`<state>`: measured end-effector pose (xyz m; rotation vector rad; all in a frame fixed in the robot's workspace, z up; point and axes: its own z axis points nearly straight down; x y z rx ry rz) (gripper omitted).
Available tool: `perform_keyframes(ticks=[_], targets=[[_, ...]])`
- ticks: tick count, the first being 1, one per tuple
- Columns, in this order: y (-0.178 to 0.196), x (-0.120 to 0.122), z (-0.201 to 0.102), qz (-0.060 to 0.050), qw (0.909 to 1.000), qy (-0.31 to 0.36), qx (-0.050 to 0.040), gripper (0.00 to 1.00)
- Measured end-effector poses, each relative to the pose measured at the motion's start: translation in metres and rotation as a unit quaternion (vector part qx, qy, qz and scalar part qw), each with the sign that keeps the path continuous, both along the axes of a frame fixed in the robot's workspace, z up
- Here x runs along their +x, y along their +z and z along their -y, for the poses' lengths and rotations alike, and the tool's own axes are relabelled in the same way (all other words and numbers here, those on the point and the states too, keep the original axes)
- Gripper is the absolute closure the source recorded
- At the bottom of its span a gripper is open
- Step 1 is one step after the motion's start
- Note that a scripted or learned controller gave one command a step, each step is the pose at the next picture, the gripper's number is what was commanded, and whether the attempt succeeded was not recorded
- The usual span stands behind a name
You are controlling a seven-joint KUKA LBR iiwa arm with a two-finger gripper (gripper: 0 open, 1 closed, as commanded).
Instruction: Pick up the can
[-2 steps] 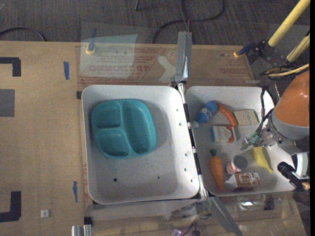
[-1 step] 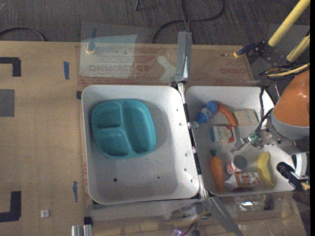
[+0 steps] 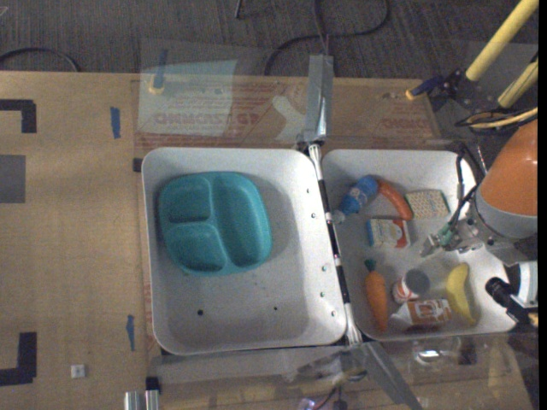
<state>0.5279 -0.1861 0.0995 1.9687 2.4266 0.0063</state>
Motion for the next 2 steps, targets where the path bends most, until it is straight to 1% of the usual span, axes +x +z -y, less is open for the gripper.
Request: perform_keyframes(ticks=[1, 2], targets=[[0.0, 0.0, 0.0, 0.0, 1.0, 0.0, 0.0, 0.0], [-0.012, 0.024, 0.016, -0.004, 0.9997, 0.022, 0.0027, 0.0]])
